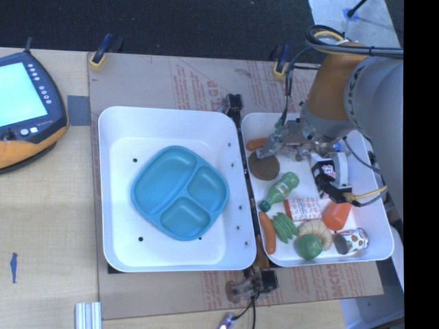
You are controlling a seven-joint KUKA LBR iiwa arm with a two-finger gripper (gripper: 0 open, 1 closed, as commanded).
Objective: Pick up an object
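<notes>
The jaws [282, 141] hang low over the right bin [381, 247]'s far end, above a brown disc [263, 166]; whether they are apart I cannot tell; the green bottle [280, 188] nearby looks light, stiff, slippery, best pinched across its body.

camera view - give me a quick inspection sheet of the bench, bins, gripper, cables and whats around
surface: wooden bench under a brown board bearing two white bins.
job's things: right bin holds a green bottle, carrot, brown disc, green ball, orange piece and small packets.
clutter: left bin holds a blue divided plate.
grippers: gripper low over the right bin's far end, above the brown disc; finger state not readable.
cables: black and yellow loops on the arm; wires at the near clamp.
surroundings: teach pendant at left, yellow clamps at the board's far edge, dark floor.
</notes>
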